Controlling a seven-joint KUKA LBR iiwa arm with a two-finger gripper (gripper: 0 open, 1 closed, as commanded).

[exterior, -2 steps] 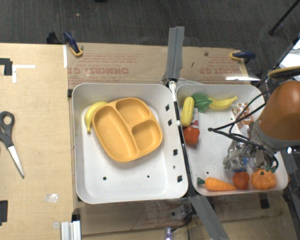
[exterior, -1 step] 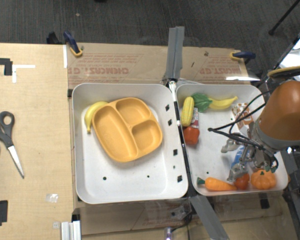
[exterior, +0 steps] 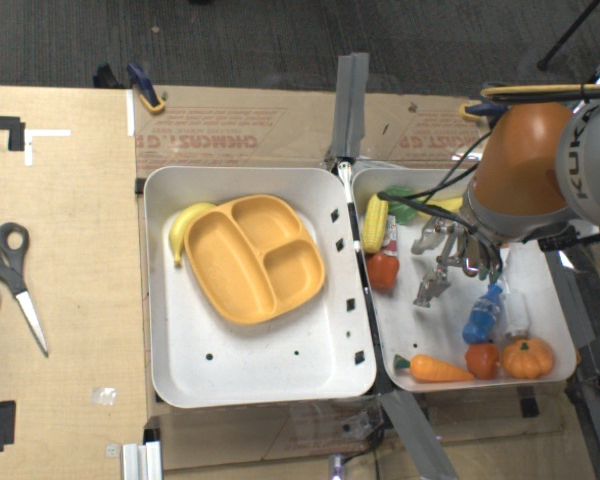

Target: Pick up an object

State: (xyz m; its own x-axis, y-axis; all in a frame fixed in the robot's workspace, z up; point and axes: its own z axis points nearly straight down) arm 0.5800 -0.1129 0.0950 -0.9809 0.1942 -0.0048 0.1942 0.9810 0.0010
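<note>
My gripper (exterior: pixel 426 268) hangs over the middle of the right bin (exterior: pixel 550 298), below the arm's orange band (exterior: pixel 525 168). Its two metal fingers (exterior: pixel 431 288) stand apart, open, with only white bin floor between them. Just left of it lie a red tomato-like toy (exterior: pixel 383 271) and a yellow corn cob (exterior: pixel 375 222). To its right a blue bottle (exterior: pixel 482 317) lies on the bin floor. Along the front wall sit a carrot (exterior: pixel 439 370), a small red tomato (exterior: pixel 482 360) and an orange pumpkin (exterior: pixel 527 358). A green toy (exterior: pixel 400 197) lies at the back, partly under the arm.
The left bin (exterior: pixel 180 368) holds a yellow divided plate (exterior: pixel 255 258) with a banana (exterior: pixel 185 226) at its left edge. Scissors (exterior: pixel 15 278) lie on the wooden bench at far left. A grey bar (exterior: pixel 350 108) stands behind the divide between the bins.
</note>
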